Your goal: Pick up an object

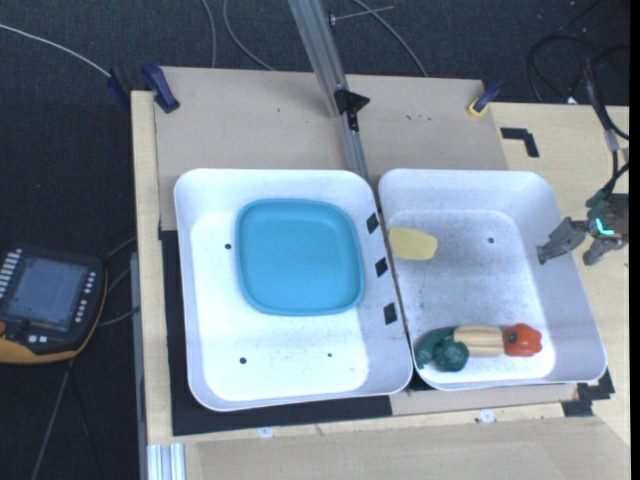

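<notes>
The arm is cut off at the right edge. Its dark two-finger gripper (578, 245) is spread open, holding nothing, above the right white bin's rim (560, 213); the pale yellow flat piece (412, 243) lies well left.

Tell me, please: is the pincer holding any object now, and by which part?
Nothing is held. The pincer is open at the right bin's edge, apart from every object.

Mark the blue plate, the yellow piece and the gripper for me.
blue plate (300, 256), camera view, flat centre.
yellow piece (413, 244), camera view, its middle.
gripper (582, 242), camera view, between its fingertips.
</notes>
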{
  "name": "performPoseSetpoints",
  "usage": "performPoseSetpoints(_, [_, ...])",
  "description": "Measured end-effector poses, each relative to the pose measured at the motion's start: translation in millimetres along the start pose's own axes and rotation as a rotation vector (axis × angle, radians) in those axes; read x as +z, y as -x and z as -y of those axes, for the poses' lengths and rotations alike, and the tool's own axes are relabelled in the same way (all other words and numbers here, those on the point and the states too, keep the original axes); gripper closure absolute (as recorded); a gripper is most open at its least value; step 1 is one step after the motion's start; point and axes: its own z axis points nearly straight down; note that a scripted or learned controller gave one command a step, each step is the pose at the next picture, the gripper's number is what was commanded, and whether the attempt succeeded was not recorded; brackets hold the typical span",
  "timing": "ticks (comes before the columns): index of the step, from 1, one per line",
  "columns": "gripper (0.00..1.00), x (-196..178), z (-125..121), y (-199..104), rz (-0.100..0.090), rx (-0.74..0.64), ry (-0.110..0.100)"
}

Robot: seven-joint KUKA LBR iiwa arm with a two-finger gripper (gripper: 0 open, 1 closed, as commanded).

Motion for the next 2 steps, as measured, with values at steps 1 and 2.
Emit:
performPoseSetpoints(1, [0.00,0,0,0,0.000,0.000,0.000])
performPoseSetpoints(2, [0.00,47,8,-5,-0.001,0.000,-0.003])
